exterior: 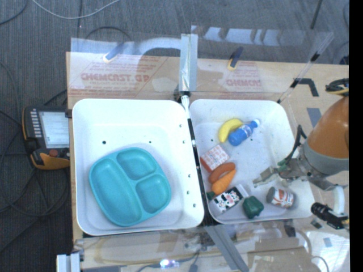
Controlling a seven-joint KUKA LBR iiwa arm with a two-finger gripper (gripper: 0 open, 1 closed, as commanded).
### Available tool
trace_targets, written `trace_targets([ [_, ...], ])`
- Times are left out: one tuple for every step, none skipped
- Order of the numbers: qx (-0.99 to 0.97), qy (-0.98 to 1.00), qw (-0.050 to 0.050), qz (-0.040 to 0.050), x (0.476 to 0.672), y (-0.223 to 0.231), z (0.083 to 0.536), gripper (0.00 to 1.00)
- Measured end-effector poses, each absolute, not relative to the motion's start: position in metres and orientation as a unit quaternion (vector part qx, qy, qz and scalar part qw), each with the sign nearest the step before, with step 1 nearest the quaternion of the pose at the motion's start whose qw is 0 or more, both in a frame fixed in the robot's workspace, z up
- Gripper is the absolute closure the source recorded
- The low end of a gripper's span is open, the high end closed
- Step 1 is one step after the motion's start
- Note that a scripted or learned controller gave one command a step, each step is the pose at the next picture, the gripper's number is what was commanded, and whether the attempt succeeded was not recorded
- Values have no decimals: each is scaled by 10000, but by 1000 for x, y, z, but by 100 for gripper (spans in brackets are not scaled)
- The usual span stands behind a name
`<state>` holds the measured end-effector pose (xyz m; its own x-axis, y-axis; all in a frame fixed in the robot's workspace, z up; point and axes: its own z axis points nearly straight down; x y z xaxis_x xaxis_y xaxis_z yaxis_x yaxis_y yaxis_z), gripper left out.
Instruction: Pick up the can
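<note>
The can (281, 197) is small and silver with a red and white label. It lies on its side near the front right corner of the right bin (278, 113). My gripper (267, 176) reaches in from the right, low over the bin floor. It is just above and slightly left of the can and holds nothing that I can see. Behind it the grey arm with its orange band (334, 132) covers the bin's right rim.
The right bin also holds a banana (228, 128), a blue bottle (244, 132), a red-and-white packet (214, 156), an orange sausage-shaped item (222, 177), a black-and-white box (228, 199) and a green object (253, 207). A teal divided plate (130, 185) lies in the left bin.
</note>
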<state>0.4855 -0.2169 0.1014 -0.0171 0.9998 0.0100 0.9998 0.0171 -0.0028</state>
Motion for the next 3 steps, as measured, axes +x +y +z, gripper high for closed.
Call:
trace_targets([
  [-6228, -7824, 8, -50, 488, -215, 92, 0],
  [-4586, -8886, -33, -7, 486, -224, 90, 0],
  [-4922, -8705, -45, -30, 488, -221, 90, 0],
])
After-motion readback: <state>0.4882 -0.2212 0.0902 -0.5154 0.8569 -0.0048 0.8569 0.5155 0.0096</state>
